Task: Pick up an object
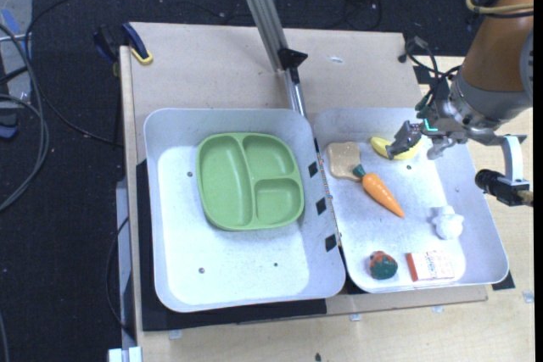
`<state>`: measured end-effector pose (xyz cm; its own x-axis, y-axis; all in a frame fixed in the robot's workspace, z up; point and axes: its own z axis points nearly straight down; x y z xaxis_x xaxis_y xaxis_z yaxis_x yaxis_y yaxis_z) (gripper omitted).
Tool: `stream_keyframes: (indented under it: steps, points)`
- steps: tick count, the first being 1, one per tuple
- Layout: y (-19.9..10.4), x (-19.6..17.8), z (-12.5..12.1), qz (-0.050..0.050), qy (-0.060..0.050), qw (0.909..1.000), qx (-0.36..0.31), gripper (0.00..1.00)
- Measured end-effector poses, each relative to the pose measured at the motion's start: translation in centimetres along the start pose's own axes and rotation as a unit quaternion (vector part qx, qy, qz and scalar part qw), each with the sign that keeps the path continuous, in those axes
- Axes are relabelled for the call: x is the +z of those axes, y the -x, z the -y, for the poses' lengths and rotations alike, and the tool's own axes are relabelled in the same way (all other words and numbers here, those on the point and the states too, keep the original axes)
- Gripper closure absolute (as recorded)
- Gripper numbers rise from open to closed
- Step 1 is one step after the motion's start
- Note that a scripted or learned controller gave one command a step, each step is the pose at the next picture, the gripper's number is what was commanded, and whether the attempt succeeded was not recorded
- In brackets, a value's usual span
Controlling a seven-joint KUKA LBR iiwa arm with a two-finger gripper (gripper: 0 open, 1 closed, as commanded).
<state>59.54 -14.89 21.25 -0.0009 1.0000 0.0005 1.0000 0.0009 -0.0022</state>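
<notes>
Bench (212,64): light wood, bearing both bins; extends to all sides of the pincer.

Left bin (170,267): shallow, white, well to the left of the pincer.

Right bin (484,242): shallow, white, directly under the pincer and running toward the camera from it.

Arm (501,38): grey with an orange upper section, rising above and to the right of the pincer.

Green plate (251,181): three compartments, lying in the left bin, well left of the pincer and slightly nearer the camera.

Carrot (382,192): orange with a green tip, lying slantwise in the right bin, near the pincer, left of it and toward the camera.

Tan slice (343,159): bread-like, flat, left of the pincer, touching the carrot's green end.

Red-and-white box (434,265): flat in the right bin's near corner, well apart from the pincer, toward the camera.

Banana (399,150): yellow, in the right bin's far part, just left of the pincer; one dark finger touches or overlaps its right end.

Pincer (424,140): fingers spread apart over the bin floor; whether the banana sits between them cannot be told.

White lump (447,223): crumpled, near the right bin's right wall, toward the camera from the pincer.

Round toy (383,264): red and dark green, left of the box, well toward the camera from the pincer.
</notes>
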Motion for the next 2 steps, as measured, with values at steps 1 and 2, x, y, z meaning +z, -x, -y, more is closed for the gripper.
stream_keyframes:
  steps: [1,2]
  points:
    - [0.0,-0.1,-0.1,0.0,0.001,1.0,0.0,0.0]
    - [0.0,6.3,0.3,0.0,-0.002,1.0,0.001,0.0]
